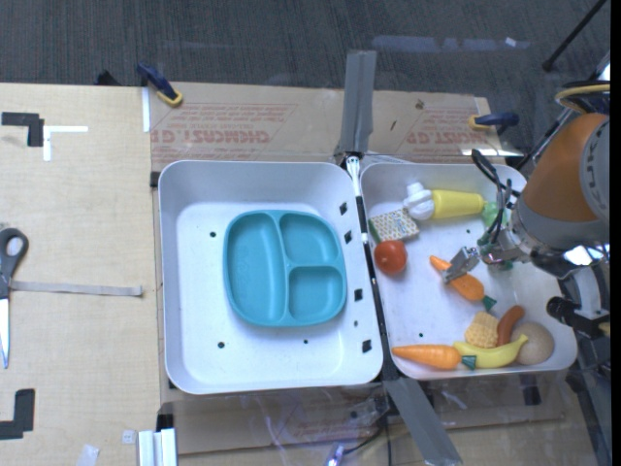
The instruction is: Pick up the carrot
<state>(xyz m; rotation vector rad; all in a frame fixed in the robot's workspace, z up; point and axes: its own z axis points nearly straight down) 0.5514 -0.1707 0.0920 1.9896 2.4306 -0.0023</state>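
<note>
Carrots: two are counted in the right bin (408, 309). A small carrot (464, 282) lies near the bin's middle, slanted; a large carrot (427, 355) lies along the near wall, its thick end touching the banana (497, 353).
Gripper: the gripper (462, 266) is seen directly over the small carrot, at its middle. Whether it is spread or closed cannot be told, and no carrot is clearly seen held.
Handling: both carrots are judged to be light, stiff plastic toys, smooth and likely slippery. A tapered body may squirt out of a pinch, so a hold across the thicker half, square to the long axis, is advised.
Risk: the large carrot is crowded by the wall and the banana; the small one lies free on both sides.
Other items, right bin: one tomato (390, 256), one waffle-like square (393, 225), one yellow corn cob (456, 203) with a white piece (418, 201) touching it, one sausage (509, 324), one egg-like beige piece (537, 344).
Left bin (179, 260): one blue divided plate (286, 267), three compartments.
Bench: one pair of scissors (8, 260) at the far left.
</note>
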